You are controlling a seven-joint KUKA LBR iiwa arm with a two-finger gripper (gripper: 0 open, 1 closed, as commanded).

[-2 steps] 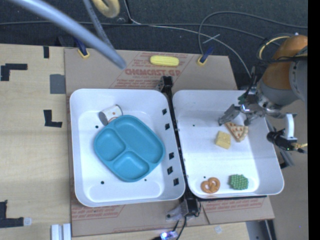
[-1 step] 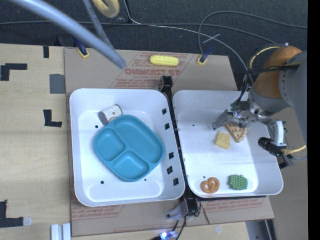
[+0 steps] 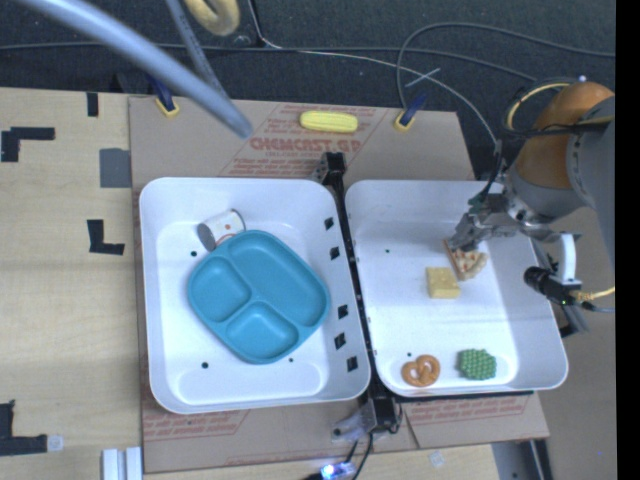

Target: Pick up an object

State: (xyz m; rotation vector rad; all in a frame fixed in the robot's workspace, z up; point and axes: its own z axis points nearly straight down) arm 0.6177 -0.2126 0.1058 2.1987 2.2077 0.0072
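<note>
While the gripper (image 3: 470, 236) sits low in the right bin, you cannot tell its state.
Left to right: blue sectioned plastic tray (image 3: 258, 294), yellow foam cube (image 3: 442, 282), reddish patterned toy piece (image 3: 467, 262) touching the gripper; a shallow bite could nudge it aside.

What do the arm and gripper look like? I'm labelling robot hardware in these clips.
The grey KUKA arm enters from the right, a rounded tube with a glossy orange band above the wrist. A thin yellowish cable loops over that band. The small two-finger gripper is grey metal. A black-and-white fitting with a cable sits beside the wrist.
</note>
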